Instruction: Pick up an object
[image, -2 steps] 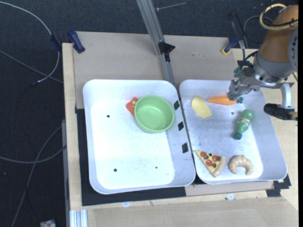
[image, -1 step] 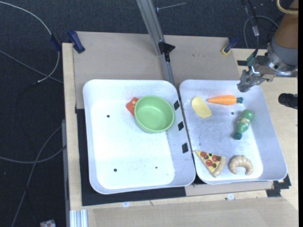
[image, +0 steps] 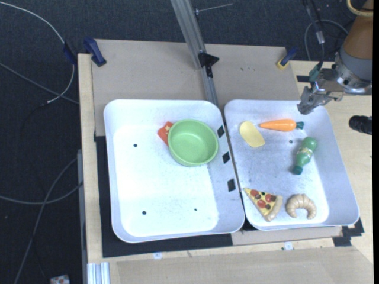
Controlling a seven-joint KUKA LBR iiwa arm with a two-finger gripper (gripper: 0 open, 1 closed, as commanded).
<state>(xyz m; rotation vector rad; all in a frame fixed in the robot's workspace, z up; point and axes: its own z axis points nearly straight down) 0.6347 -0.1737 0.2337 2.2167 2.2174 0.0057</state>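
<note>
Nothing has been picked yet: the carrot (image: 277, 124) lies at the right bin's (image: 337, 176) far edge, just beside the gripper (image: 308, 104) (apparently narrowed on nothing), with chip (image: 251, 134), bottle (image: 302, 154), pizza (image: 263, 203) and croissant (image: 301, 206), while the left bin (image: 142, 188) holds a bowl (image: 192, 142).

Two white bins under me: left bin (image: 127, 218) and right bin (image: 340, 188). Left bin: one green bowl (image: 192, 142), one red piece (image: 164, 132) tucked at its left edge, kind unclear. Right bin: one carrot (image: 277, 125), one yellow slice (image: 251, 135), one green bottle (image: 302, 155), one pizza slice (image: 262, 202), one croissant (image: 301, 206). Seven items total.
</note>
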